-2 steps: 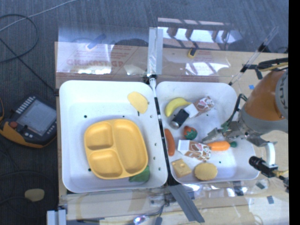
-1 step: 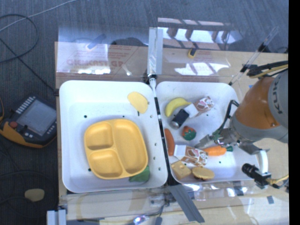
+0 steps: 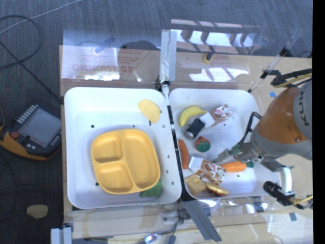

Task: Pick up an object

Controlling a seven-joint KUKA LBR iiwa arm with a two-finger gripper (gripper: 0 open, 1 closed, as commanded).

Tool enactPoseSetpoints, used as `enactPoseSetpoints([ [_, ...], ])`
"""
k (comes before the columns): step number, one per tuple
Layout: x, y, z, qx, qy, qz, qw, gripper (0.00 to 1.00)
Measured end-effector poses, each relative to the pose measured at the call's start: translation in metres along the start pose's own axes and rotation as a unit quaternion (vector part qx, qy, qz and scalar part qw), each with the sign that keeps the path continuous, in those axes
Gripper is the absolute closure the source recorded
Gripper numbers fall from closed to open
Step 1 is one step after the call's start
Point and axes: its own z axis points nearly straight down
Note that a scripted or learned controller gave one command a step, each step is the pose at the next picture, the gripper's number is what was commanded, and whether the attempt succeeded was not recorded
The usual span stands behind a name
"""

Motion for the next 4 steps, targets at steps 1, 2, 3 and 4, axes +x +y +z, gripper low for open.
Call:
enactPoseSetpoints([
  [1,0.001,0.001,-0.010,0.000,0.001,-0.001,1.0000,1.00],
  [2,0.001,0.001,-0.009,0.000,0.001,-0.001,1.0000,0.00],
  [3,0.017,-0.001,0.000,0.002,-0.002,-0.062,0.9981,0.00],
  [4,0.019,0.000,-0.010,0.001,0.000,-0.063,0.9980,1.00],
])
